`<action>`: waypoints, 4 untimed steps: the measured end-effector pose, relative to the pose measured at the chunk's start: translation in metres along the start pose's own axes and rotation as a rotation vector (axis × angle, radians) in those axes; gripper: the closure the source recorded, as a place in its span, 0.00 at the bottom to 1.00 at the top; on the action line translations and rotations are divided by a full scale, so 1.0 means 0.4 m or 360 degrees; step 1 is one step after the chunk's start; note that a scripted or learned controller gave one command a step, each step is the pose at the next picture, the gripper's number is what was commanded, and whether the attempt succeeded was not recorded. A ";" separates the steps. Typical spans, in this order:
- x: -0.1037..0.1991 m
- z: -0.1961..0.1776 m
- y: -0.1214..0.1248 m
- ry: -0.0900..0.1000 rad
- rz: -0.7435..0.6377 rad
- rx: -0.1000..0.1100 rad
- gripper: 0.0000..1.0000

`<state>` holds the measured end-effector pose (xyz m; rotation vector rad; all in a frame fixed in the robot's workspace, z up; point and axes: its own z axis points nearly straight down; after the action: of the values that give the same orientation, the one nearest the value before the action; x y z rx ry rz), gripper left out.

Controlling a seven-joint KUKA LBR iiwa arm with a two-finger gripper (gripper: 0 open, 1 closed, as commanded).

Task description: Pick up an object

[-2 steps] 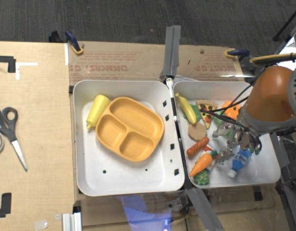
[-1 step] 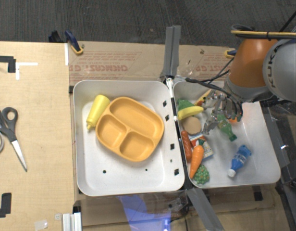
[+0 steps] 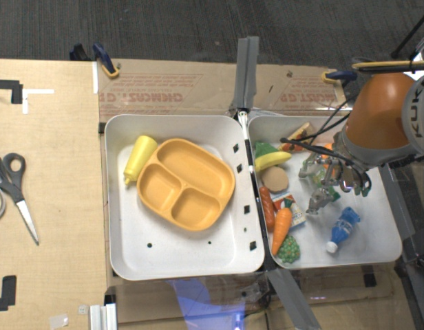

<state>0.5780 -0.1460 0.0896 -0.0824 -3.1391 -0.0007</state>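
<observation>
Scissors (image 3: 16, 188) lie on the wooden bench (image 3: 47, 253), dark carpet (image 3: 198, 12) beyond.

Right bin (image 3: 377, 249) held the pickable items along its left wall: banana (image 3: 272, 159), round tan piece (image 3: 274, 179), carrot (image 3: 281, 228) lying lengthwise, green broccoli-like piece (image 3: 289, 250). Blue bottle (image 3: 343, 229) lay tilted, apart, toward the right. Left bin (image 3: 129, 253) held an orange divided plate (image 3: 184, 183) and a yellow bottle (image 3: 139, 158).
</observation>
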 end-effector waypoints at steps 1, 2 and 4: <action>0.236 0.003 0.026 0.0005 -0.0107 -0.0001 0.00; 0.083 -0.001 -0.006 -0.0004 -0.0444 0.0000 0.00; 0.229 0.001 0.108 0.0000 -0.0398 0.0001 0.00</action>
<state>0.4889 -0.0979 0.0893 0.3093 -3.1251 0.0000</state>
